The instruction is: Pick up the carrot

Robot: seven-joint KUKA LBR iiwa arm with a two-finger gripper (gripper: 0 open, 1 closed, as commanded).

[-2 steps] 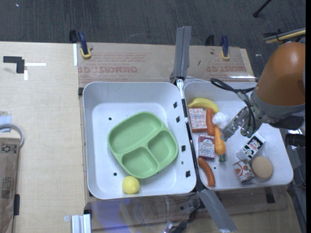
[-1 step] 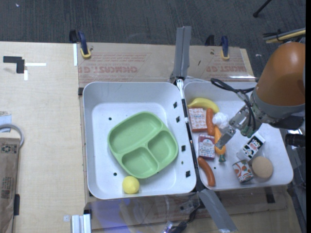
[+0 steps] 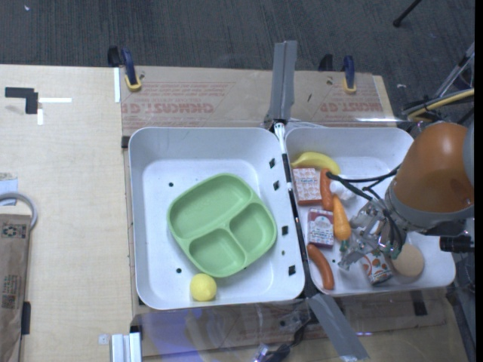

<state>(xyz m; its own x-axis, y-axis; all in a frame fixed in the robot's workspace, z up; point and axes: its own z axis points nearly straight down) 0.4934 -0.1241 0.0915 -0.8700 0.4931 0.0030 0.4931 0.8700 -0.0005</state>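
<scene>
On a wooden worktop (image 3: 60,202), a green tray (image 3: 221,223) and lemon (image 3: 202,286) fill the left bin (image 3: 143,202). In the crowded right bin (image 3: 377,145), the carrot (image 3: 340,217) lies beside snack packets (image 3: 307,185); the end effector (image 3: 361,249), its spread impossible to tell, may snag the neighbouring sausage (image 3: 321,266) instead.

From my seat, the gripper (image 3: 367,241) is a tangle of metal and cable — I can't tell how its fingers stand. Just right of it, the arm (image 3: 438,173) covers the right bin's (image 3: 355,136) far corner and runs off the frame edge. A small printed carton (image 3: 377,268) below the gripper is partly hidden, its label too small to read — possibly a juice box.
</scene>
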